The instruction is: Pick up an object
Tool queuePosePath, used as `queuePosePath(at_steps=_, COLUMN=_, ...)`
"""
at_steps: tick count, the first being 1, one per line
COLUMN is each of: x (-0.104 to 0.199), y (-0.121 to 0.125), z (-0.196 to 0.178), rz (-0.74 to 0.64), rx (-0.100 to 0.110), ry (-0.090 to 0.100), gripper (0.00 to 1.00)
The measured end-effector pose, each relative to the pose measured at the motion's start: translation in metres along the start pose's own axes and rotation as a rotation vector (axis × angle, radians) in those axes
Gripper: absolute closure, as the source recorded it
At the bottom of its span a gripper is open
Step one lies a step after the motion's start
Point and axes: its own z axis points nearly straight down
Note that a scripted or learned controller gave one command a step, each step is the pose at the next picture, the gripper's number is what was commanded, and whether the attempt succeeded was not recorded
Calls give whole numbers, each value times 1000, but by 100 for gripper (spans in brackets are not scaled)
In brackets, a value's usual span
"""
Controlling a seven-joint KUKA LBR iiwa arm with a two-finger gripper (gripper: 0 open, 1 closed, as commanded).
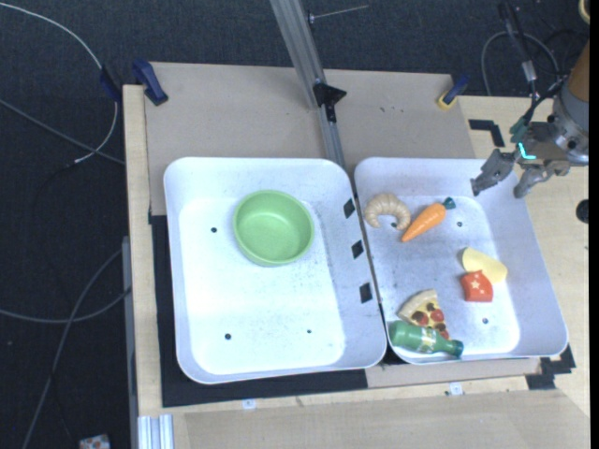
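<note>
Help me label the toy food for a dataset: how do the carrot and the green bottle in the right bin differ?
The carrot is orange with a green tip; the green bottle is green with a red label. The carrot lies near the bin's far end beside the croissant; the bottle lies at the near edge, touching the pizza slice. Both lie flat in the right bin, away from the end effector.

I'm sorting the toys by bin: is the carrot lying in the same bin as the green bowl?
No. The carrot lies in the right bin beside the croissant, while the green bowl sits in the left bin.
</note>
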Motion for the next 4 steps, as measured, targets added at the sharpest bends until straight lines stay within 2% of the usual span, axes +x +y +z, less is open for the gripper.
queuePosePath(at_steps=1, x=0, y=1, z=-4, rz=-1, rx=-7, ry=-1, gripper=0)
queuePosePath(at_steps=2, x=8, y=3, z=41, rz=-2, rx=-2, ry=-1, gripper=0)
queuePosePath(at_steps=4, x=7, y=1, z=160, rz=0, rx=1, ry=1, gripper=0)
